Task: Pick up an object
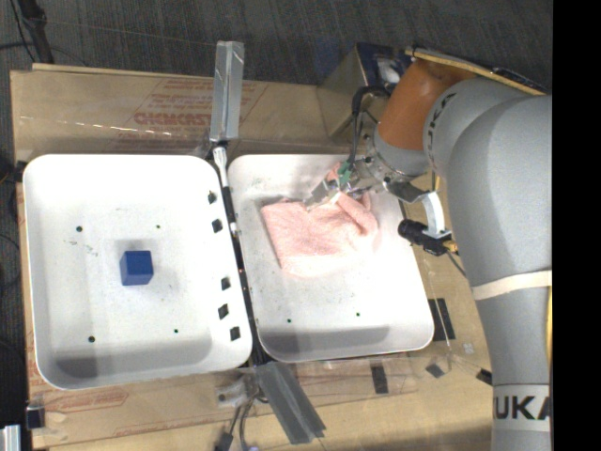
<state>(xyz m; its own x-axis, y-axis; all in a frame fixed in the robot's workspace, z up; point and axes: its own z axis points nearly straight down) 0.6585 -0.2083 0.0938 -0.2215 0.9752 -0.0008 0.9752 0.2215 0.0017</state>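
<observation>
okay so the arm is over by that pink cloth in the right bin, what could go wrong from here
The tool sits at the upper right edge of the pink cloth, so it may pinch only a fold and the cloth could slip out on lifting. The cloth lies near the right bin wall, so a low lift might drag it against the rim.
</observation>
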